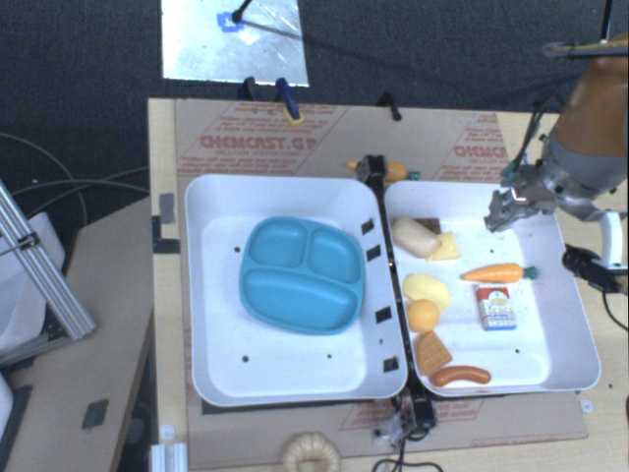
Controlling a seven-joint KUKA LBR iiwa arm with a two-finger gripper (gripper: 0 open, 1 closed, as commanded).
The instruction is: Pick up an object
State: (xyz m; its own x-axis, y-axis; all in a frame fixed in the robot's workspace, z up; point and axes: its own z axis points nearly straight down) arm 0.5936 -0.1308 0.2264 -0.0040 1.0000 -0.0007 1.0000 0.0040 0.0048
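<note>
Gripper [503,207] above toy carrot [494,273]

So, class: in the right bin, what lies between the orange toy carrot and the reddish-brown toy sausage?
In the camera view, a small red and white carton lies between the orange toy carrot and the reddish-brown toy sausage; the rest is bare white bin floor.

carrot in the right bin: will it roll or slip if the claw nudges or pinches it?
The carrot looks round and tapered, so a nudge would probably roll it in an arc. It looks like smooth plastic, likely light, stiff and a bit slippery. It lies flat just above the red carton, which might stop it.
</note>
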